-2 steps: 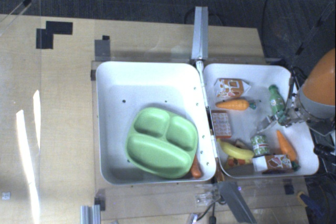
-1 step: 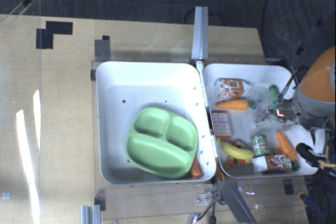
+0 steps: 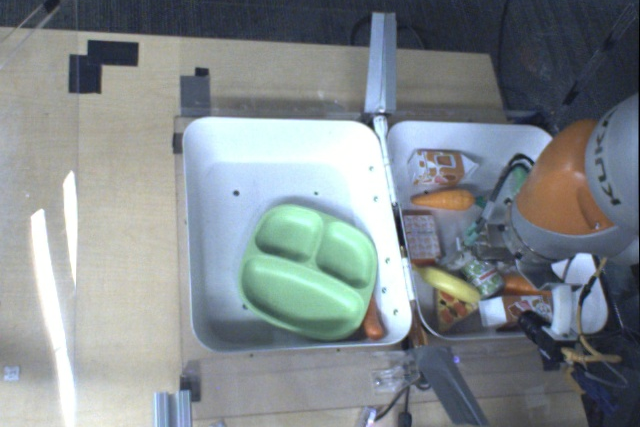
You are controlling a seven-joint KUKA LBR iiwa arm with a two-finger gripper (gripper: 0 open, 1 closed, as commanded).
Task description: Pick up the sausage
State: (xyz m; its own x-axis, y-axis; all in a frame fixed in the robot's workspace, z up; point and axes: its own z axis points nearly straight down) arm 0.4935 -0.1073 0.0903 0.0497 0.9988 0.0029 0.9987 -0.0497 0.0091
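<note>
Beside the banana (image 3: 449, 285), the end effector (image 3: 487, 240) is buried in clutter; its opening cannot be told, and the wrong item may be grabbed.

green tray (image 3: 308, 272) in left bin (image 3: 215, 215) | end effector (image 3: 484, 240) over right bin (image 3: 530, 137)

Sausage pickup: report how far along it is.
Done: nothing yet. What looks like the sausage lies in the left bin, tucked against the green plate. In hand: the gripper hangs over the right bin, above the banana. Left: cross over, grasp it, lift.
</note>
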